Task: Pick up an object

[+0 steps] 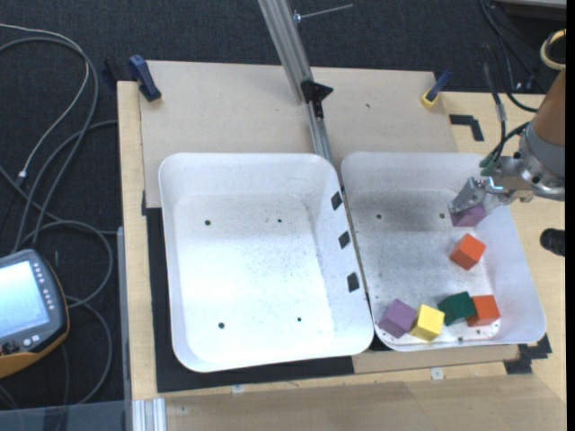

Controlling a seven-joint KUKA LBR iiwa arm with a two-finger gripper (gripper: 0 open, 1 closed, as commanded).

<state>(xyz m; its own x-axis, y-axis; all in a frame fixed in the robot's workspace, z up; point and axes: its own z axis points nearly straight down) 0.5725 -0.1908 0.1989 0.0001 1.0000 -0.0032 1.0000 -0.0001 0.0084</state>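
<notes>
Since our hand (473, 196) sits over the right bin (395, 241), fingers seemingly pinching a purple block (468, 213) just below them, grip looks made but unconfirmed. Orange cube (466, 250) lies just nearer cam, other blocks further along that way.

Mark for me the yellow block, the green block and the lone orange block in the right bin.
yellow block (429, 321), camera view, on its top face
green block (457, 307), camera view, on its top face
lone orange block (467, 251), camera view, middle of its top face
</notes>
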